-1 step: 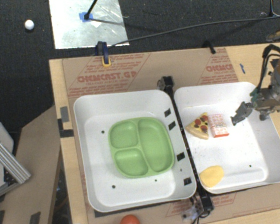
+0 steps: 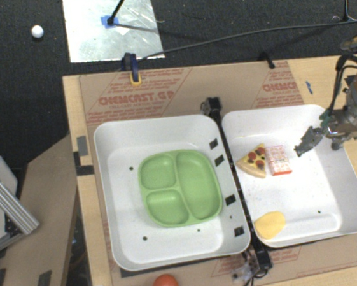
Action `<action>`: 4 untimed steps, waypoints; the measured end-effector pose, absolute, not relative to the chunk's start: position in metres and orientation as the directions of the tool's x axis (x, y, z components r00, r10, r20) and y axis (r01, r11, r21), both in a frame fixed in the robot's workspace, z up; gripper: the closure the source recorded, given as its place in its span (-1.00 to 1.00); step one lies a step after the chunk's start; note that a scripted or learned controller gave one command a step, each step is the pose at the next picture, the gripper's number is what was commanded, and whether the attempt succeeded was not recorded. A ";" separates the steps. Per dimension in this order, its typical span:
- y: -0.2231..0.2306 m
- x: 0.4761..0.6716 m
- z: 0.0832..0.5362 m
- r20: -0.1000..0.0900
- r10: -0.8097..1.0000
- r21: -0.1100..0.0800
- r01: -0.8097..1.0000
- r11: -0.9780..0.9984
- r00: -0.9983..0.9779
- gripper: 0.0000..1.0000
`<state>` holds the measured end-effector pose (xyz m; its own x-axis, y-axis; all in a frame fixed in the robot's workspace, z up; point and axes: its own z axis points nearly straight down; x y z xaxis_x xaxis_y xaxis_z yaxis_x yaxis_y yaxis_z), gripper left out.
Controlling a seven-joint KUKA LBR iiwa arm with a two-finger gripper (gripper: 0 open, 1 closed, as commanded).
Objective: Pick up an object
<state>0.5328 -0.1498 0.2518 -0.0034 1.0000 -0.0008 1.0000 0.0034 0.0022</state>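
Green tray [image 2: 180,188] in left bin [image 2: 112,147]; right bin [image 2: 345,203]: pizza slice [image 2: 254,162], fingers [image 2: 306,140] released.

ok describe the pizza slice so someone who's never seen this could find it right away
Look in the right white bin, near its left wall. The pizza slice lies there, a tan wedge with red dots, touching the small red and white packet on its right. The yellow lump nearer the front is plain and rounded.
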 end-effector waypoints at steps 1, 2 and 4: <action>-0.154 0.531 0.209 0.000 1.000 -0.002 1.000 0.001 -0.001 -1.00; -0.155 0.525 0.147 0.001 1.000 -0.004 1.000 0.001 -0.001 -1.00; -0.154 0.517 0.112 -0.001 1.000 0.003 1.000 0.002 -0.002 1.00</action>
